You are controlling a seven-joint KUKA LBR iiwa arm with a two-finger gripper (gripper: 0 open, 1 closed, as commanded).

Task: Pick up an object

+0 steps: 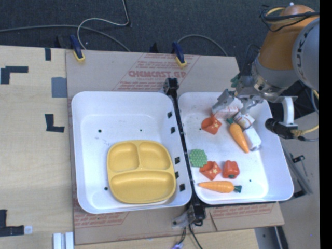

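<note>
My gripper (233, 106) hangs over the back of the right bin (275, 188), its two fingers spread open with nothing between them. Just below the left finger lies a red piece (210, 124). Under the right finger sits an orange carrot (239, 137) beside a white cylinder (251, 136). Nearer the front lie a green round piece (197, 157), a red strawberry-like piece (210, 169), a red pepper (231, 169) and a second carrot (218, 187).
The left bin (85, 139) holds a yellow divided plate (141, 171). A black divider clip (171, 85) sits between the bins at the back. Cables and two blue-yellow clamps (78, 49) lie behind the cardboard.
</note>
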